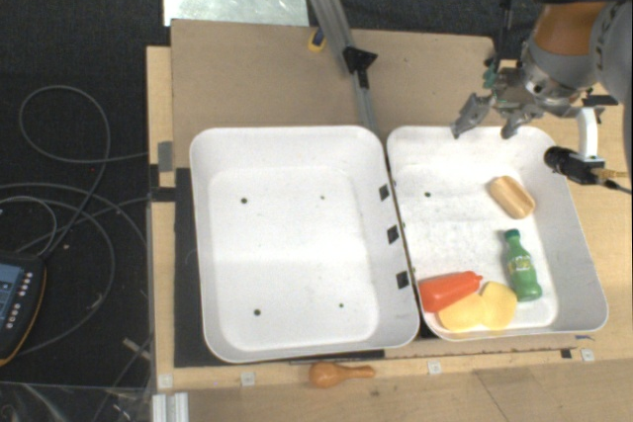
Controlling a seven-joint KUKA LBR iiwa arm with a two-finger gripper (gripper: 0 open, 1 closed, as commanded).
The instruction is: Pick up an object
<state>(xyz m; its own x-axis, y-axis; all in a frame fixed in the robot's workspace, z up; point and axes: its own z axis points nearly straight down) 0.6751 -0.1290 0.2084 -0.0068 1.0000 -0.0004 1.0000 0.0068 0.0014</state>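
Observation:
My gripper (487,126) hangs over the far edge of the right bin (465,212), its two fingers spread apart and nothing between them. Inside that bin lie a tan bread roll (511,196) near the right wall, a green bottle (520,265) below it, a yellow fruit-shaped piece (481,308) at the near edge and a red-orange carrot-like piece (450,289) beside it. All of these rest well below and toward the near side of the gripper.
The left bin (287,242) sits beside the right one, joined by black clips. An orange pear-shaped toy (338,373) lies on the bench in front of the bins. A grey pole (331,10) slants across the back of the bench.

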